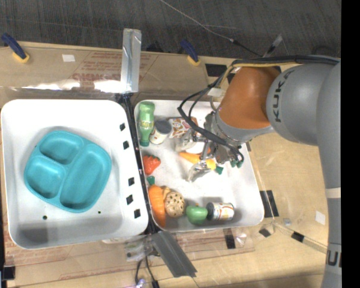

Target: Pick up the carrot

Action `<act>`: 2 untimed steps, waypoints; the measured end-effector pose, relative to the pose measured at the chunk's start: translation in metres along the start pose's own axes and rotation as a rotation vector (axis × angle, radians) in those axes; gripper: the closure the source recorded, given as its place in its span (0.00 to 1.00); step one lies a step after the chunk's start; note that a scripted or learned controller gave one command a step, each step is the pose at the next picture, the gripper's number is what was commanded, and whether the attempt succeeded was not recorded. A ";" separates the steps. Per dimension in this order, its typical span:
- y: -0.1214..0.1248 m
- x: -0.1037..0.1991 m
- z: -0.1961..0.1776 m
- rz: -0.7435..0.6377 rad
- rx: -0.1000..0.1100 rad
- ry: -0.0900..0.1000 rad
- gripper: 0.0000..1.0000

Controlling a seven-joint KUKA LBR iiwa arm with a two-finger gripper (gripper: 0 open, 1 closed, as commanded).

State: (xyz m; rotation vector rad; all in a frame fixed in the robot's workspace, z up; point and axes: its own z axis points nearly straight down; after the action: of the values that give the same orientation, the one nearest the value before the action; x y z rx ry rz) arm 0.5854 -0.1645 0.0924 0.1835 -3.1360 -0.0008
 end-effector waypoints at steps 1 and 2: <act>0.002 -0.002 -0.011 -0.008 0.001 -0.003 1.00; 0.018 0.027 -0.074 -0.034 0.003 -0.006 1.00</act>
State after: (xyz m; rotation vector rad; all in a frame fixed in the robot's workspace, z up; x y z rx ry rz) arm 0.5567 -0.1497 0.1664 0.2378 -3.1385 0.0031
